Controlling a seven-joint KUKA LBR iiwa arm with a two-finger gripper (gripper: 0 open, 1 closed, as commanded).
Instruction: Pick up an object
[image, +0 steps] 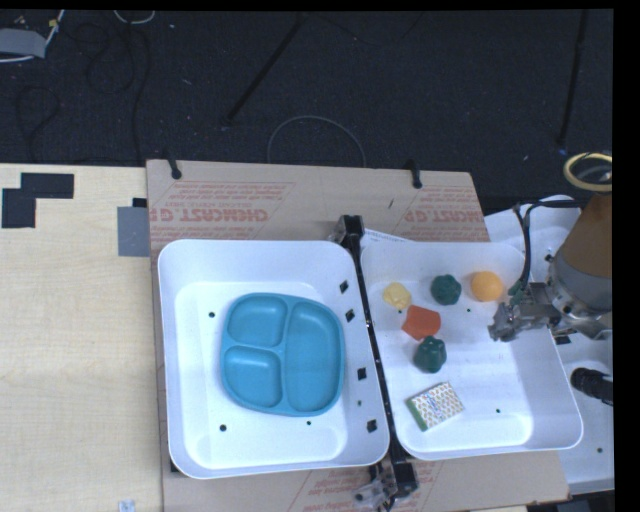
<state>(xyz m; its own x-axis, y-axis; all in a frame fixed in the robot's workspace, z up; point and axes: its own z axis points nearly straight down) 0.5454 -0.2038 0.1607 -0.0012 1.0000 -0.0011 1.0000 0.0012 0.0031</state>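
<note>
Even, fairly bright light is falling from above onto the two white bins (190, 300), which are reading slightly bluish and close to washed out on their flat floors. Shadows are lying short and soft beside the small objects and under the blue tray (282, 352). The dark floor (300, 70) beyond the table is sinking into near black. The whole frame is looking soft and grainy, with fine detail smearing around the claw (503, 326).
</note>
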